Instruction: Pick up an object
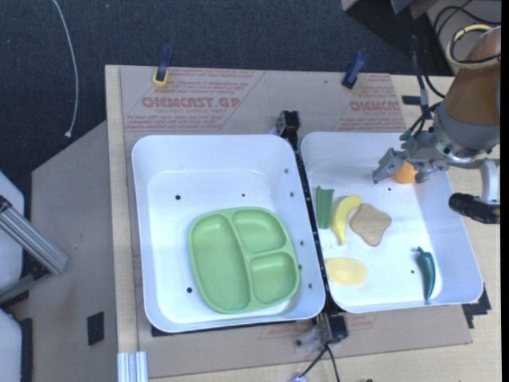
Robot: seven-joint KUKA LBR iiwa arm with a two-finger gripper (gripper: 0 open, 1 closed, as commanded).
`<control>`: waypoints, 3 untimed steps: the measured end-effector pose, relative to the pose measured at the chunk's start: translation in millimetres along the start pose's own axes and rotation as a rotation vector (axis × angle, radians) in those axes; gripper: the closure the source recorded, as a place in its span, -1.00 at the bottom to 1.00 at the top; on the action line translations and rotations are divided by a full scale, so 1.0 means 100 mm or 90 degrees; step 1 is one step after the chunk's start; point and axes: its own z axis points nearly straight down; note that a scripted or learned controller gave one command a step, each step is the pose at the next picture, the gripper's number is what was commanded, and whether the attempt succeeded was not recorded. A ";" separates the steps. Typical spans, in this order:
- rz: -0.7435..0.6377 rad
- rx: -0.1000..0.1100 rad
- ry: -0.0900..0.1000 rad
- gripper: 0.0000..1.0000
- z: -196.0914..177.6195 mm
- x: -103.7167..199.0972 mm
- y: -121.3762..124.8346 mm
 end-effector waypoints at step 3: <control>0.000 -0.005 -0.002 1.00 -0.25 -0.12 0.01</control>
